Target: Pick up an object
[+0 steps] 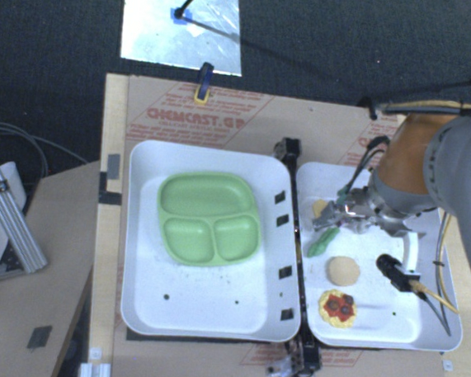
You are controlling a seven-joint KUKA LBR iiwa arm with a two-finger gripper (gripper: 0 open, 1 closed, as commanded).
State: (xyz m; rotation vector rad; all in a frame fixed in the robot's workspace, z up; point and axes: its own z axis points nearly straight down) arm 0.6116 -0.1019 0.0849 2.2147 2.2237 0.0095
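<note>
Two bins (138,298); one green tray (209,218)

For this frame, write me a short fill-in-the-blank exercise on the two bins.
1. The divided plate in the left bin is ____ in colour.
2. The claw is above the ____ bin.
3. The small pizza lies nearer the camera than the tan ____.

Missing words: green; right; bun
</note>
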